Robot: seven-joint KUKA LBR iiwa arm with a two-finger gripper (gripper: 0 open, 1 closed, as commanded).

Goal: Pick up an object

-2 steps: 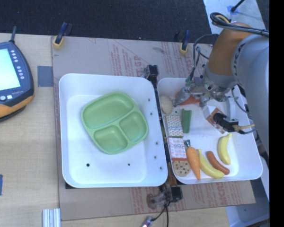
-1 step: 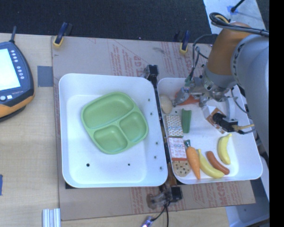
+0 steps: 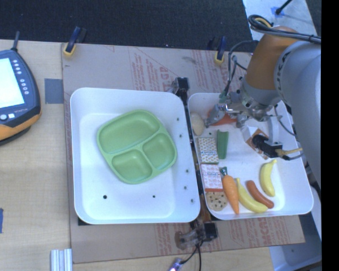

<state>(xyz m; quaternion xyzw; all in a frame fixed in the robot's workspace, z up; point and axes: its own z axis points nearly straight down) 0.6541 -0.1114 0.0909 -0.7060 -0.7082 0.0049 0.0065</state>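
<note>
A grey robot arm with an orange band [image 3: 271,58] reaches from the right over the right-hand shallow white bin [image 3: 291,205], its tool [image 3: 229,113] low at the bin's upper left, whether spread or pressed together cannot be told. Toy food lies in that bin: an orange carrot [image 3: 231,193], two yellow bananas [image 3: 267,177], a red sausage [image 3: 259,193] and a green piece [image 3: 222,143]. A green divided plastic plate [image 3: 137,145] sits in the left white bin [image 3: 90,208] on the desk [image 3: 28,179]

Robot lab: clamped bench [image 3: 130,66], teach pendant [image 3: 8,100]
</note>
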